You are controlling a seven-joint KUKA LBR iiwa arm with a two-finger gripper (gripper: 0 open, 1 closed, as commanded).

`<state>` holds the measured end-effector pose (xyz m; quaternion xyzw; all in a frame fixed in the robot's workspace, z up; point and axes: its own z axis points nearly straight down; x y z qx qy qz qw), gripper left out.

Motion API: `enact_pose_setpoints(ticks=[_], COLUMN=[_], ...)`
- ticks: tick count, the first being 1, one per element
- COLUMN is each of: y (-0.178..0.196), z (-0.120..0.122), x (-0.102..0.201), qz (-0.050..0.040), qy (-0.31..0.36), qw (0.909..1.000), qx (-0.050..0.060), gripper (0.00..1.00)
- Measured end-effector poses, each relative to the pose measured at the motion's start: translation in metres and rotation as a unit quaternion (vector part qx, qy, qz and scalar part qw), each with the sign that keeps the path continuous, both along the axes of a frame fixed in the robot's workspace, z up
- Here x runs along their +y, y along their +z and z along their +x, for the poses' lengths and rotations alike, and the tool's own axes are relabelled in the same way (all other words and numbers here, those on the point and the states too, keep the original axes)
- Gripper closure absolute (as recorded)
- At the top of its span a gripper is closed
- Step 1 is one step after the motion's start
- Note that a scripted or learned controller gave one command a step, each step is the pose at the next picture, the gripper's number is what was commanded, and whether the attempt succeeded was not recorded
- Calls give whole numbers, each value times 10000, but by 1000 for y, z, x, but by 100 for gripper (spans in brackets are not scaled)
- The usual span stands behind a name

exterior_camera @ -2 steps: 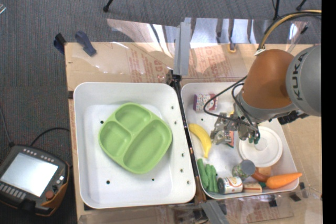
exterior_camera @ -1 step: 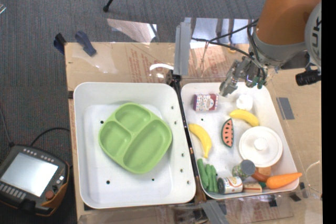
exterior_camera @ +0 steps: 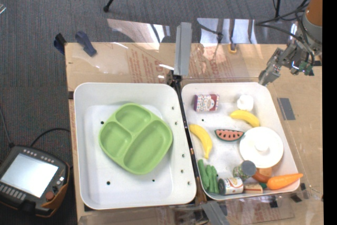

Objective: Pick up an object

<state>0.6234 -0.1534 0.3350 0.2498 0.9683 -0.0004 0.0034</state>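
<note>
My gripper (exterior_camera: 267, 75) hangs above the far right corner of the right bin (exterior_camera: 269, 93), just outside its rim and apart from everything in it. That bin holds a purple box (exterior_camera: 205, 103), a small white object (exterior_camera: 245, 101), two yellow bananas (exterior_camera: 202, 139) (exterior_camera: 246, 117), a watermelon slice (exterior_camera: 229, 135), a round white lid (exterior_camera: 261, 146), green beans (exterior_camera: 209, 175), a small can (exterior_camera: 231, 185) lying on its side, and an orange carrot (exterior_camera: 284, 181). In the left bin (exterior_camera: 87, 108) lies a green divided plate (exterior_camera: 136, 137).
A grey upright post (exterior_camera: 182, 50) stands at the back between the bins. A blue clamp (exterior_camera: 84, 42) sits at the bench's far left corner. A handheld screen (exterior_camera: 29, 179) lies on the floor at lower left. Cables hang near the arm (exterior_camera: 310, 23).
</note>
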Motion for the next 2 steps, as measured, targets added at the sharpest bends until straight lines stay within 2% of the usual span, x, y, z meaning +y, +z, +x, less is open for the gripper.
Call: enact_pose_setpoints(ticks=[1, 2], y=[-85, -100], z=[-55, 14], x=[50, 49], qz=[22, 16], qy=[-673, 76], qw=[9977, 10000], qx=[72, 42], gripper=[100, 100])
